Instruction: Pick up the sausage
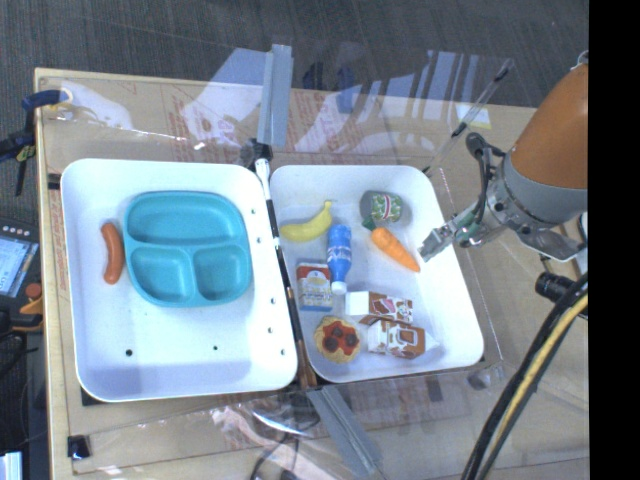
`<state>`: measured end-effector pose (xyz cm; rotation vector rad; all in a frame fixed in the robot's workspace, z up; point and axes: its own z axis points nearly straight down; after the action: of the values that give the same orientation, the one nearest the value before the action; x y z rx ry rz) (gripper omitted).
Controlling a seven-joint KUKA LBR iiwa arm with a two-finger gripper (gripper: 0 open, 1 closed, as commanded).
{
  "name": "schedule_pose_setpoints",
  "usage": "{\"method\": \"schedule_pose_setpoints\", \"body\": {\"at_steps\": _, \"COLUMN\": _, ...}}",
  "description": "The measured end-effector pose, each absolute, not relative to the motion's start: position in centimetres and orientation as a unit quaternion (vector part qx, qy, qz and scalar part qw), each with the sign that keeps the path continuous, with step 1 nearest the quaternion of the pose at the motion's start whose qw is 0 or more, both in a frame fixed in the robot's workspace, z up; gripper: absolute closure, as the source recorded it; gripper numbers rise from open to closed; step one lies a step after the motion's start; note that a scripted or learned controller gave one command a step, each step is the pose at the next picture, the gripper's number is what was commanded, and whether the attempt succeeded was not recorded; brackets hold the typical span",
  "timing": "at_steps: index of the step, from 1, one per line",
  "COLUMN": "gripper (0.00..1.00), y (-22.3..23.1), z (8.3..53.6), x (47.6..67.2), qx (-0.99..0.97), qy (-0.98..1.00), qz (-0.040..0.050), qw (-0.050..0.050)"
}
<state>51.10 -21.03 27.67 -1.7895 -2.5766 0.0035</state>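
Observation:
The sausage (pixel 113 252) is a short reddish-brown link lying lengthwise on the floor of the left bin (pixel 90 348), close to its left wall and just left of a blue divided tray (pixel 188 246). My gripper (pixel 438 242) hangs over the right rim of the right bin (pixel 462 313), next to an orange carrot (pixel 396 249), far to the right of the sausage. Nothing shows in the gripper.
The right bin holds a banana (pixel 308 224), a blue bottle (pixel 339 255), a green round packet (pixel 382 208), small cartons (pixel 314 287), a tart (pixel 338 339) and a brown-and-white pack (pixel 393 325). A grey divider bar (pixel 270 108) stands behind the bins.

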Motion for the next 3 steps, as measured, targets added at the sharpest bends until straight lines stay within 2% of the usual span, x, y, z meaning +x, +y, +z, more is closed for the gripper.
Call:
{"method": "schedule_pose_setpoints", "body": {"at_steps": 1, "gripper": 1.00, "y": -13.4, "z": 40.3, "x": 50.9, "qx": -0.488, "qy": -0.873, "qz": 0.0004, "qw": -0.001}}
{"method": "schedule_pose_setpoints", "body": {"at_steps": 2, "gripper": 1.00, "y": -7.3, "z": 40.7, "x": 51.5, "qx": -0.386, "qy": -0.923, "qz": 0.0007, "qw": -0.001}}
{"method": "schedule_pose_setpoints", "body": {"at_steps": 3, "gripper": 1.00, "y": -0.7, "z": 37.2, "x": 49.3, "qx": -0.297, "qy": -0.955, "qz": 0.0011, "qw": 0.002}}
